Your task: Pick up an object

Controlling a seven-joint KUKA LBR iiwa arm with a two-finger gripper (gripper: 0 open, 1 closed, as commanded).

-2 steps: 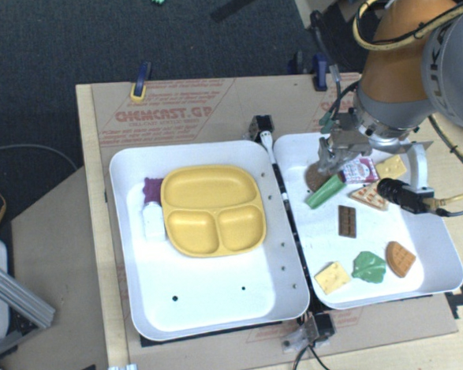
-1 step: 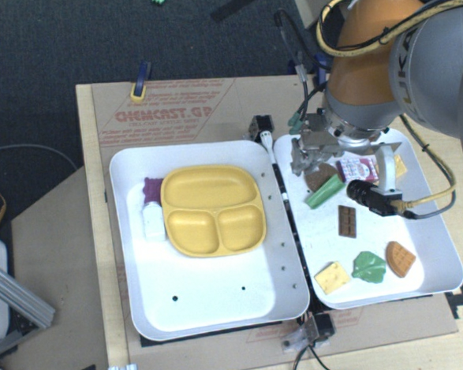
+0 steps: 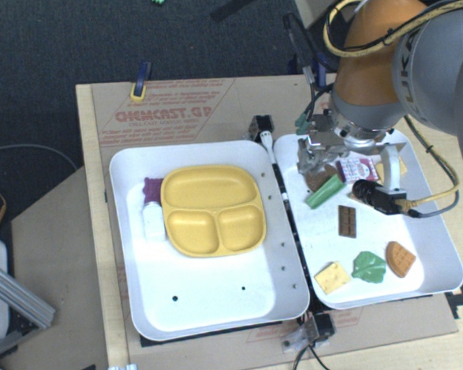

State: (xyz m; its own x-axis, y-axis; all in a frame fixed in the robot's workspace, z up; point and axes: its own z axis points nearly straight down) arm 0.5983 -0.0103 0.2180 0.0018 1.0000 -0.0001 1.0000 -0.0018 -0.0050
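A: Where is the tool (image 3: 322, 160) right now?

B: Low over the far end of the right bin (image 3: 439, 272), with the grey arm and its orange band (image 3: 375, 32) reaching in above it. I cannot tell whether it is released or clenched; the wrist hides that part.

A: What is closest to it?

B: The green block (image 3: 324, 191). It lies just toward the near side of the tool, touching or almost touching it. Its long axis runs on a slant, from lower left up toward the right. That slant is what a grasp would have to line up with, I'd judge.

A: Anything crowding it?

B: A pink-and-white packet (image 3: 357, 168) sits just beside it to the right, partly under the arm's black fitting. A brown bar (image 3: 346, 221) lies a little nearer the camera, apart from the block.

A: And the rest of that bin?

B: Along the near edge: a yellow wedge like cheese (image 3: 332, 277), a green leafy piece (image 3: 369, 265) and an orange-brown bread-like piece (image 3: 400, 258), all well apart from the tool.

A: The left bin (image 3: 216, 304)?

B: It holds a yellow divided plate (image 3: 213, 207), with a white bottle (image 3: 153, 222) and a purple item (image 3: 152, 189) tucked against its left side. Both bins rest on the cardboard-covered worktop (image 3: 171, 109).
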